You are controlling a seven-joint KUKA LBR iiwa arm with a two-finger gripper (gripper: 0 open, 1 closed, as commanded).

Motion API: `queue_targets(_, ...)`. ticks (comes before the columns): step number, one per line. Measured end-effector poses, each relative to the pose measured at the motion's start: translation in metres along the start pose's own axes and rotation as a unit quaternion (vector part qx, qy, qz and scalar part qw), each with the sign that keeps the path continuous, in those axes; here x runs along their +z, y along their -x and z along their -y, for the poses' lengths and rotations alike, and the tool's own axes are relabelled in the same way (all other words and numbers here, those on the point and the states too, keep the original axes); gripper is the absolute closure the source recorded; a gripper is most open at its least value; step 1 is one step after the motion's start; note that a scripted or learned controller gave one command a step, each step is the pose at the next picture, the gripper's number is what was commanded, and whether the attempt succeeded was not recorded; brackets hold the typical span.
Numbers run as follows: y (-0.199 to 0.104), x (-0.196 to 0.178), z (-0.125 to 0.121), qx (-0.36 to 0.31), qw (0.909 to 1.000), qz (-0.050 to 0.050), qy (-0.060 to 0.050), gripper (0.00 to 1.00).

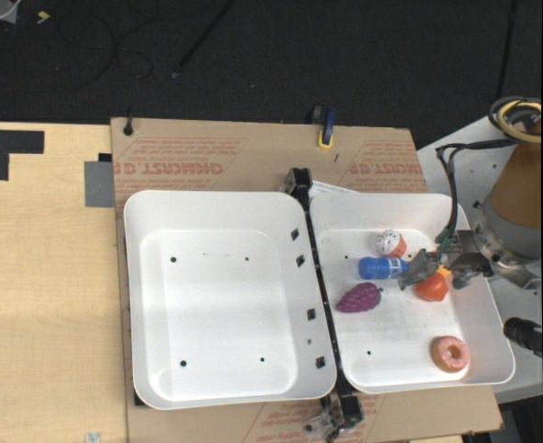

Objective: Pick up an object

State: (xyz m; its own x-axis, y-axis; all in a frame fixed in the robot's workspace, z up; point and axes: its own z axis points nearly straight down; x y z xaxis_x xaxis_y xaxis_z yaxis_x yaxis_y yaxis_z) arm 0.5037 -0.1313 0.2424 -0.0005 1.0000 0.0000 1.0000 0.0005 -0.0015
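camera view: gripper (430, 273) sits low in the right bin (482, 377), close to its right wall, fingers spread around the orange object (432, 289), blue bottle (380, 268) just beside.

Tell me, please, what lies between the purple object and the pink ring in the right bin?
In the camera view, only bare white floor of the right bin separates the purple object from the pink ring.

1. The right shallow white bin (392, 377) holds a blue cylindrical bottle (380, 268), purple grape-like cluster (358, 298), pink ring (451, 354) and white-orange ball (391, 244).
2. The grey gripper (426, 271) sits over an orange rounded object (432, 288) near the bin's right edge.
3. The left white bin (151, 247) adjoins it.
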Motion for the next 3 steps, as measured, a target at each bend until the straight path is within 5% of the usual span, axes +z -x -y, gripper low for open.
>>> queue_targets(1,-0.012,0.132,0.031,0.0,1.0,-0.002,-0.005,0.0)
queue_targets(2,-0.039,0.155,-0.073,-0.002,1.0,0.0,0.002,0.0)
queue_targets(3,0.021,0.155,-0.069,0.001,1.0,0.001,0.0,0.0)
